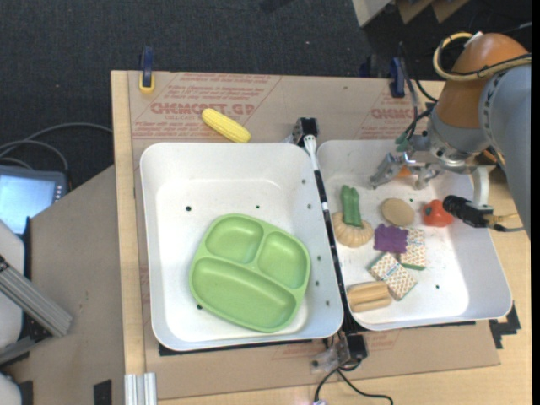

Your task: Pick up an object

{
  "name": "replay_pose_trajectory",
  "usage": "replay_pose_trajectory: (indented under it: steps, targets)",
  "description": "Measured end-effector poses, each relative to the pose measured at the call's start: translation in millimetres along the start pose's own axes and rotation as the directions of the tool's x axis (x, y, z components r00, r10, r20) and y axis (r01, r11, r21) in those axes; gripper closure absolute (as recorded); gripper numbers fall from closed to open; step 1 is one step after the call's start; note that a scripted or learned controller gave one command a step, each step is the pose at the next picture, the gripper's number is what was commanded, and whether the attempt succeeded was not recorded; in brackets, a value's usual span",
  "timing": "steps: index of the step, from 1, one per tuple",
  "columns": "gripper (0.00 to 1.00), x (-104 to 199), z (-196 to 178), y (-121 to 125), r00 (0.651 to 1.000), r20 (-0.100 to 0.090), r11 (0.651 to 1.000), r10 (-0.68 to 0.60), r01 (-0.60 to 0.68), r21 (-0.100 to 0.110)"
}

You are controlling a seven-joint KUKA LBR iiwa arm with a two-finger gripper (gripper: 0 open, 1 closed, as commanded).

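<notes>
Inspecting the right bin (472,298): gripper (403,165) low at its 12 o'clock end.
We cannot tell its jaw state; nearest items are a green pepper (350,205), potato (397,212) and tomato (436,213).

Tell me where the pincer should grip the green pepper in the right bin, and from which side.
Grip the green pepper across its narrow middle, coming straight down from above. It lies flat and elongated, running roughly up-down in the view, so the fingers should close on its long sides. Its lower end touches the ridged tan piece, so stay toward the upper half.
</notes>
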State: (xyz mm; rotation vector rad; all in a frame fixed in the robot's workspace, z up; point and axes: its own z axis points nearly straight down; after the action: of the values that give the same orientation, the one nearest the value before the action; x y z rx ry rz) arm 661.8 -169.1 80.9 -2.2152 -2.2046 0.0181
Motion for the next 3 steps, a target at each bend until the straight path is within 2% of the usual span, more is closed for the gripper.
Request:
replay_pose_trajectory:
  steps: [1, 2, 3]
  targets:
    - [0.0, -33, -2, 2, 1.0, 0.005, 1.0, 0.0, 0.0, -0.013]
    - [0.0, -38, -3, 3, 1.0, -0.001, 1.0, -0.003, 0.003, -0.012]
    - [0.0, -43, -50, 6, 1.0, 0.007, 1.0, -0.005, 0.005, -0.028]
